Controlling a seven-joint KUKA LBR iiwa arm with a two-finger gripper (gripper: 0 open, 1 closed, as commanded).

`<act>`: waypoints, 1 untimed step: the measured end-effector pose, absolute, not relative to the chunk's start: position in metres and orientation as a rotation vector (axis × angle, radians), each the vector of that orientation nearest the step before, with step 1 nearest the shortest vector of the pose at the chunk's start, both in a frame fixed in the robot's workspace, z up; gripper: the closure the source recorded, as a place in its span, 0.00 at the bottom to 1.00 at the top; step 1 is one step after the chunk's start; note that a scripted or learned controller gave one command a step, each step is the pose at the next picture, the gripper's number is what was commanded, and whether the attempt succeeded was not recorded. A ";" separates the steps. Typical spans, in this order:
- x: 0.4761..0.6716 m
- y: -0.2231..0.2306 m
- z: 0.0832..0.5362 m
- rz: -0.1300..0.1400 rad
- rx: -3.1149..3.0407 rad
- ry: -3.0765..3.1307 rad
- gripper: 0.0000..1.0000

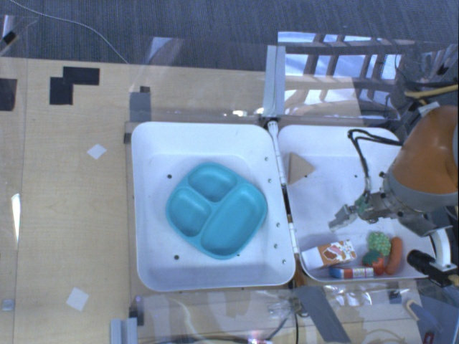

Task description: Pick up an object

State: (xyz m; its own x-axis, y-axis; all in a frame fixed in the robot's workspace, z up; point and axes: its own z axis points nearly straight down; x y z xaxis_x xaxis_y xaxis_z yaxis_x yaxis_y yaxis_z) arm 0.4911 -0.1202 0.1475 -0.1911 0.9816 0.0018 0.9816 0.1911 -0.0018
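Looking at the right bin (315, 192), we see small objects along its lower edge: an orange-and-white carton (337, 252), a marker-like tube (351, 271), green broccoli (378, 241) and an orange carrot (394, 255). Just above them hangs the gripper (344, 216), fingers slightly parted, holding nothing. At centre, the left bin (150, 192) carries a teal divided plate (216, 210).

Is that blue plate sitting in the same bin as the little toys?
No, the blue plate lies in the left bin, while the toys lie in the right bin.
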 end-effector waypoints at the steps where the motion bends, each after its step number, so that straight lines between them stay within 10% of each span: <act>1: 0.489 -0.203 0.215 -0.001 -1.959 -2.459 0.00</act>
State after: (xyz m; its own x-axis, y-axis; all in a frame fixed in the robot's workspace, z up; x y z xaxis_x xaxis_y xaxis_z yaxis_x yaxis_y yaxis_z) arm 0.4889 -0.2033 0.2153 -0.2234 0.9747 -0.0016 0.9747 0.2234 0.0020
